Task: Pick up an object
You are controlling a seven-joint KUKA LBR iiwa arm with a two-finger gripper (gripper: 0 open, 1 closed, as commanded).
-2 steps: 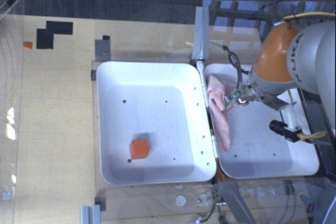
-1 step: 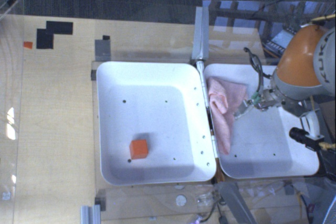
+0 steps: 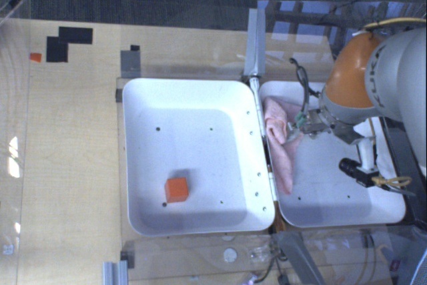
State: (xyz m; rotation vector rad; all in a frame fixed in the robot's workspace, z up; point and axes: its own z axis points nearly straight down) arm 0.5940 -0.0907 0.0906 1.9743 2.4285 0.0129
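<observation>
Altogether: one orange block [image 3: 177, 189], one pink cloth [image 3: 278, 143], two bins [image 3: 137, 143].

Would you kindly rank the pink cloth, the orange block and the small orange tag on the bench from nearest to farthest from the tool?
1. Pink cloth, right bin, beside the tool.
2. Orange block, left bin.
3. Small orange tag, bench's far left.

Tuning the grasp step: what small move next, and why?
Probably a short descent onto the pink cloth. The gripper sits at the cloth's upper right edge in the right bin, and the cloth lies slack against that bin's left wall, seemingly not yet lifted. The orange block is far off in the left bin.
</observation>
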